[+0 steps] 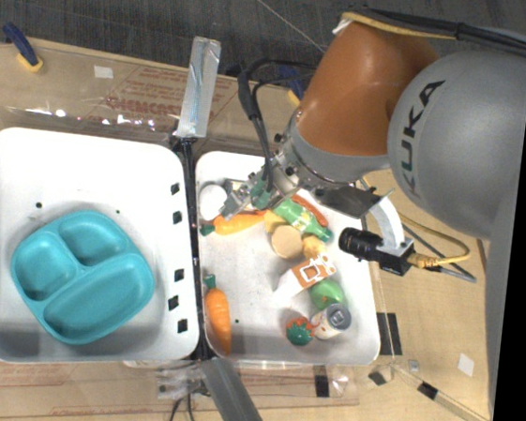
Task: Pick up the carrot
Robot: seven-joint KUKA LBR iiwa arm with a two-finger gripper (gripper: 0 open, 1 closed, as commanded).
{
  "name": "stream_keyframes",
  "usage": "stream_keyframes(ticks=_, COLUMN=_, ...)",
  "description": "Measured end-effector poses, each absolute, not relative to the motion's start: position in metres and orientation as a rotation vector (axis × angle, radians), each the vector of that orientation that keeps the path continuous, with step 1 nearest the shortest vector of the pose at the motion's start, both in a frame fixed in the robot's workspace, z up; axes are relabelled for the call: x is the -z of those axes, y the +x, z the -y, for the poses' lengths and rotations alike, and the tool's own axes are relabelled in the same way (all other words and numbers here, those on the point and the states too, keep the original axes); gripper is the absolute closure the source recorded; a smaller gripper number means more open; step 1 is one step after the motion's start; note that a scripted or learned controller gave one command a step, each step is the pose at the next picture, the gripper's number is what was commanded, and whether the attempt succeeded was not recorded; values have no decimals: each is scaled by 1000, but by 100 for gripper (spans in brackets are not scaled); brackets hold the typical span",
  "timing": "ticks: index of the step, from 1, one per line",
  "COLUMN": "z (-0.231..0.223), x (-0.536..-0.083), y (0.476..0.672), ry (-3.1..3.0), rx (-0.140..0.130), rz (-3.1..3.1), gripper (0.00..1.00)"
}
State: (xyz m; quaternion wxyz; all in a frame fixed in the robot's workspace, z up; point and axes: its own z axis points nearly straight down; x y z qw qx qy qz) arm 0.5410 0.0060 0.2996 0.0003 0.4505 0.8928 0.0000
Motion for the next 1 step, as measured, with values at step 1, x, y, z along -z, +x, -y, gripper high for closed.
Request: stream_keyframes(ticks=1, z=-11, x=-274, y=478, ry=1192, rx=1, rz=-2909, gripper=100)
